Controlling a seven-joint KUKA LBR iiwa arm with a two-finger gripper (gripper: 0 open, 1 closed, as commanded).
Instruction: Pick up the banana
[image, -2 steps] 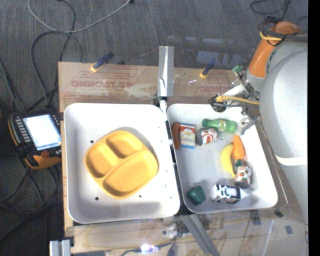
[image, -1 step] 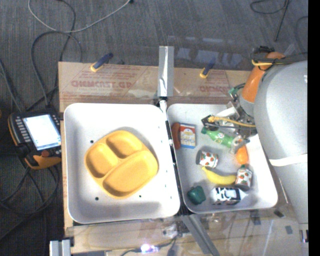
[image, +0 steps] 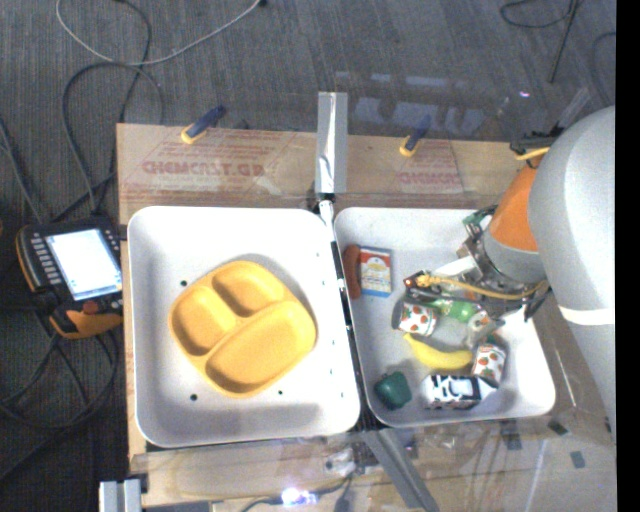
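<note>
Two white bins sit side by side on the bench. The left bin (image: 150, 330) holds one thing: a yellow tray (image: 243, 326) with three compartments, lying near the middle and turned at a slant.

The right bin (image: 535, 395) is crowded. An orange and white carton (image: 375, 271) lies flat near the bin's upper left, with a thin dark red piece (image: 351, 272) just to its left along the wall. A dark green lump (image: 393, 389) sits near the front left corner. Beside it, toward the front, is a black and white item (image: 452, 390). A small white can with red marks (image: 488, 362) stands just right of that, and another white piece with red marks (image: 416, 318) lies near the bin's middle.

The banana (image: 438, 352) lies in the right bin, in its middle part toward the front, between the white piece with red marks above it and the black and white item below. Its long axis runs roughly left to right across the view, with a slight downward bow in the middle, and its right end reaches toward the small can. Its upper side is partly covered.

The arm (image: 580, 220) reaches in from the right, its orange band over the bin's right wall. The gripper (image: 455, 300) hangs over the clutter just above the banana, amid cables and a greenish part. Its jaws are lost in that tangle, so I cannot tell how they stand, nor whether they touch the banana.
</note>
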